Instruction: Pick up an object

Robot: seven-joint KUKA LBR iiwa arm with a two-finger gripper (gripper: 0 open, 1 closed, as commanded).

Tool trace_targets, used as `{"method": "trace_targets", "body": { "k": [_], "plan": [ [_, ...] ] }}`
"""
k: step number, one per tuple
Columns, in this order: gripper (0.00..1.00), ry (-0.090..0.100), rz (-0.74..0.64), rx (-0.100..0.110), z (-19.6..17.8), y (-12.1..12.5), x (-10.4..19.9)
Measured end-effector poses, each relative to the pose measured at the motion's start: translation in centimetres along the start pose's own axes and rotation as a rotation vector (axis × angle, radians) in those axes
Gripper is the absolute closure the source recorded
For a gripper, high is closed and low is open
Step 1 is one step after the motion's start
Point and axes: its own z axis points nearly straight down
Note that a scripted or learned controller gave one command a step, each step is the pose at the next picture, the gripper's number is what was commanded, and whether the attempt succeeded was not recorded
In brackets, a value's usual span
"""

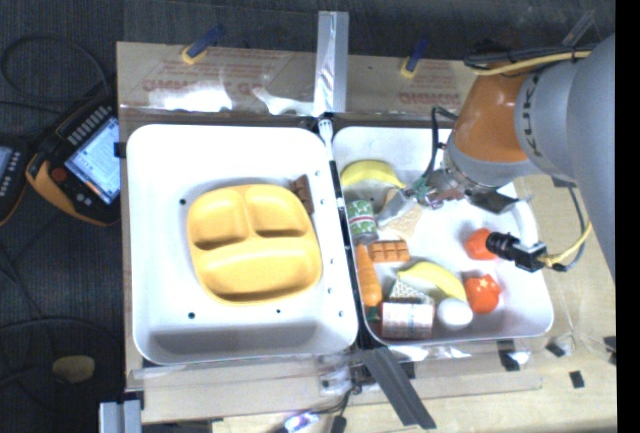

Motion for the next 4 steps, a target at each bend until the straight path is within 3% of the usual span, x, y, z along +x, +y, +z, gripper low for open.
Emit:
{"method": "trace_targets", "body": {
  "k": [1,2,3,4],
  "plan": [
    [0.00,0.012,0.082,0.004,0.4,6.0,-2.1],
    [0.00,-0.002,0.092,0.001,0.1,5.8,-1.4],
    [0.00,-0.004,0.169,-0.004,0.0,4.3,-0.5],
    [0.00,-0.003,0.146,-0.003,0.0,4.2,-0.6]
  ]
}}
